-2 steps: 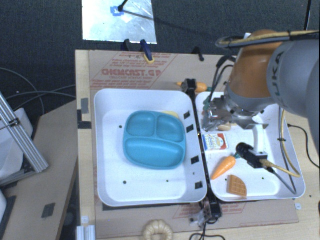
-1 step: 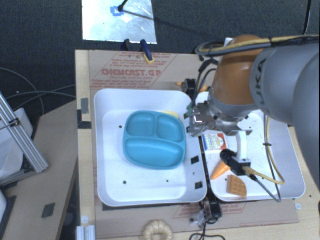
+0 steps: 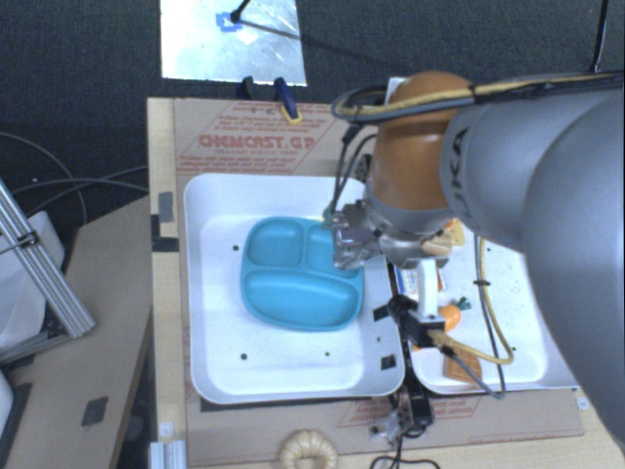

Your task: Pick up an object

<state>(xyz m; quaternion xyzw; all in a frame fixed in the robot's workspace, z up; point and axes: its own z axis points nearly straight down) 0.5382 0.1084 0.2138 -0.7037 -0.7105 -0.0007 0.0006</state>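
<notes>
The hand hangs below the grey arm's orange band, low over the upper right rim of a sky-blue, rounded-rectangular plastic plate. It sits so close to that rim that contact cannot be judged. The arm's bulk covers much of the hand from above, so I cannot tell whether it is spread or pressed together, and nothing can be seen gripped in it. The plate lies flat in the shallow white left bin, nearer the bin's right wall than its left. It is glossy and divided by raised ridges into three wells, two smaller ones along the far side and one wide one along the near side, and all show bare blue plastic. Just beside it, across the wall between the bins, the shallow white right bin holds a small orange piece with a green tip and, nearer the front, a flat brown piece; both are partly hidden by the arm. The bins rest on a tan cardboard sheet with red print covering the bench.
</notes>
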